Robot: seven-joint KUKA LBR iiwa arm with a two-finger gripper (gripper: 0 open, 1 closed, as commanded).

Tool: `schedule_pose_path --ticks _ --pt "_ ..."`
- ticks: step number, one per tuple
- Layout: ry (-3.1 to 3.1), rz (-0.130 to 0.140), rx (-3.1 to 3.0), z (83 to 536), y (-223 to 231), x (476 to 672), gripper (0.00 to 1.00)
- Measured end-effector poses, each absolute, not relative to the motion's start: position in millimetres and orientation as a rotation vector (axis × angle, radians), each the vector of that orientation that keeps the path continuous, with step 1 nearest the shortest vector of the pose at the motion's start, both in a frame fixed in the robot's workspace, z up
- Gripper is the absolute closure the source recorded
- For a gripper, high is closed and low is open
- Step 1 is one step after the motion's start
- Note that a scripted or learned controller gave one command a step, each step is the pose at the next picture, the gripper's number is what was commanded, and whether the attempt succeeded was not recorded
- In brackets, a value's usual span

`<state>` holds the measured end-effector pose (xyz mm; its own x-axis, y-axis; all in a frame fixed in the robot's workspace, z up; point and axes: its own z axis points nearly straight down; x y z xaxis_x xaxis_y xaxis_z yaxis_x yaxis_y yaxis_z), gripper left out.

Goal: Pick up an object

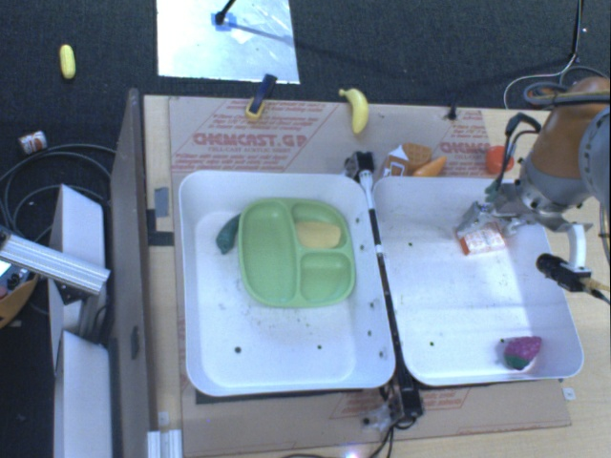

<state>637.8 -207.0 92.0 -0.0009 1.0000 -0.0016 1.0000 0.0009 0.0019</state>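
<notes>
My gripper [484, 221] hangs low over the far part of the right bin [449, 351], with the grey arm and its orange band coming in from the right. A small red and white box [482, 243] lies on the bin floor directly under and just in front of the gripper; whether they touch is unclear. A pink and green object [521, 351] lies in the right bin's near right corner. In the left bin [210, 351] sits a green divided plate [286, 265] with a yellow item [320, 234] in its far right compartment. A dark green object [227, 233] lies beside the plate's left edge.
Behind the bins on the cardboard lie a banana [356, 109], an orange carrot-like item [430, 167], a red-orange ball [494, 158] and a yellow-handled tool [258, 98]. A black strip [377, 246] runs between the bins. Cables hang at the far right.
</notes>
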Motion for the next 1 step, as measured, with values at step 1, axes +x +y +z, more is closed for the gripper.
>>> schedule_pose_path --ticks 1 --pt "2.219 0.005 2.214 105.5 -207.1 639.5 1.00"
